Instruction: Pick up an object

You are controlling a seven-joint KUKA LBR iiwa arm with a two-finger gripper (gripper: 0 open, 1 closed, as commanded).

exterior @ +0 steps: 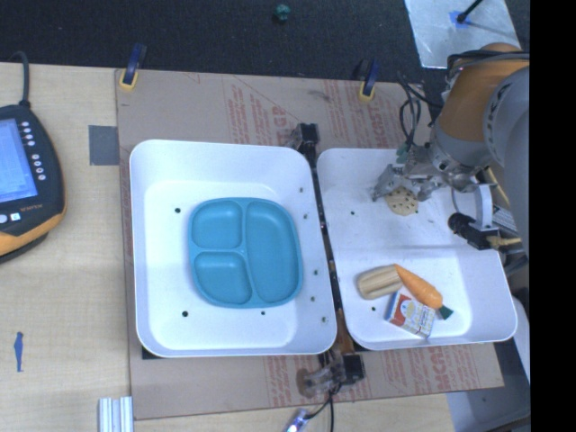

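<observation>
1. Grey arm's gripper sits low in the right bin's far part, right over a cookie.
2. Can't tell how its claw is set.
3. Carrot, bread roll and small box lie near.
4. Blue plate fills the left bin.

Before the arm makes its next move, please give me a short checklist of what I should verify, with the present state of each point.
1. Gripper is above the right bin: ok.
2. Cracker-like piece lies just below the gripper: ok.
3. Piece is held: cannot tell.
4. Bread roll, carrot and small box lie apart from the gripper: ok.
5. Blue divided plate sits in the left bin: ok.
</observation>
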